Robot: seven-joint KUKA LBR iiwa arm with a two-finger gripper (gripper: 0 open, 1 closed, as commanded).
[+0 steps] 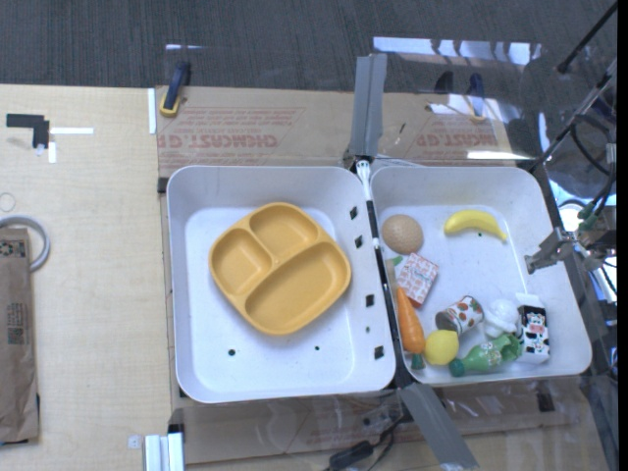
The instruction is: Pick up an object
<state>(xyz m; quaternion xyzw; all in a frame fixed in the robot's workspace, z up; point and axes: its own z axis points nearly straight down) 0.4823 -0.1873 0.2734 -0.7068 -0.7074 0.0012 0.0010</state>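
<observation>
The end effector [549,255] is a slim, pale grey metal piece that narrows to a pointed tip. Behind it the grey metal is blurred and carries a small greenish-yellow spot. Thin dark cables [586,39] run above it. Finer markings are too blurred to tell.

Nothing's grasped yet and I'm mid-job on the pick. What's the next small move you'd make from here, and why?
Probably bring the gripper left over the banana and line up above it. The gripper sits at the right bin far edge with nothing in it, and the banana lies alone on bare floor, apart from the crowded carrot, lemon and cartons, so it looks the easiest target.
</observation>
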